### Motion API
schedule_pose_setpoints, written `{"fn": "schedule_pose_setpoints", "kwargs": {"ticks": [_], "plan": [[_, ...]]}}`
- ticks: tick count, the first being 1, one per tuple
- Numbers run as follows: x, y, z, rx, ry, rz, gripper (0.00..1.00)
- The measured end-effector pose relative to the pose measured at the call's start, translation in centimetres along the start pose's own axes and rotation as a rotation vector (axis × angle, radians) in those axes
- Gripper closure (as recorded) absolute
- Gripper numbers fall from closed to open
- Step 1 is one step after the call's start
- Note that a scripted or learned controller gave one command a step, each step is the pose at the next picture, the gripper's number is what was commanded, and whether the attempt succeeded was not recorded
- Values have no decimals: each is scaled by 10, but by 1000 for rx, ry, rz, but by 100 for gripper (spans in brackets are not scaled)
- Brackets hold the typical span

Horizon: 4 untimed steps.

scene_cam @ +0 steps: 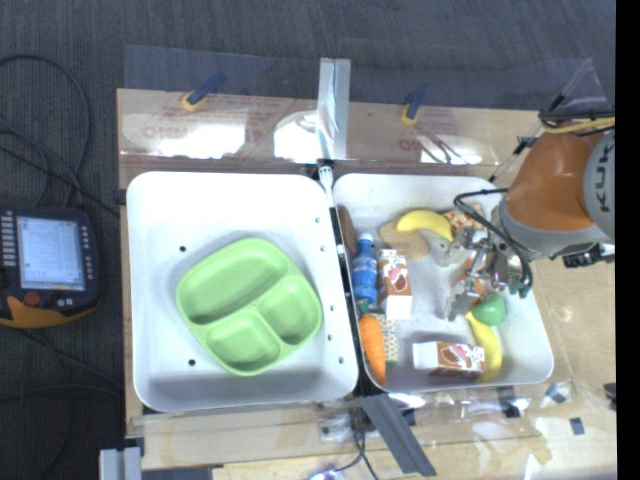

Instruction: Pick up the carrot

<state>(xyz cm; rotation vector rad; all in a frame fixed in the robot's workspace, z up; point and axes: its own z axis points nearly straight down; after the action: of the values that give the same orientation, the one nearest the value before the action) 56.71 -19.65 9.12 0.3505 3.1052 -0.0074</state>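
Note:
The orange carrot lies lengthwise against the left wall of the right bin, near its front corner. A small carton lies just to its right. My gripper hangs over the middle right of the same bin, well to the right of the carrot and a little behind it. Its grey fingers look open, and nothing shows between them. The grey and orange arm reaches in from the right.
The right bin also holds a blue bottle, a brown and white carton, a banana at the back, a green apple and a second banana under the gripper. A green divided plate sits in the left bin.

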Motion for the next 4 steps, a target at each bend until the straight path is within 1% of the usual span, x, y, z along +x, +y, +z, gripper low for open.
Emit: {"fn": "schedule_pose_setpoints", "kwargs": {"ticks": [1, 2, 3, 4], "plan": [[-7, 8, 1, -2, 5, 262, 0], [-11, 8, -12, 0, -4, 260, 100], [-4, 43, -78, -2, 9, 98, 100], [-13, -16, -1, -5, 4, -212, 100]]}}
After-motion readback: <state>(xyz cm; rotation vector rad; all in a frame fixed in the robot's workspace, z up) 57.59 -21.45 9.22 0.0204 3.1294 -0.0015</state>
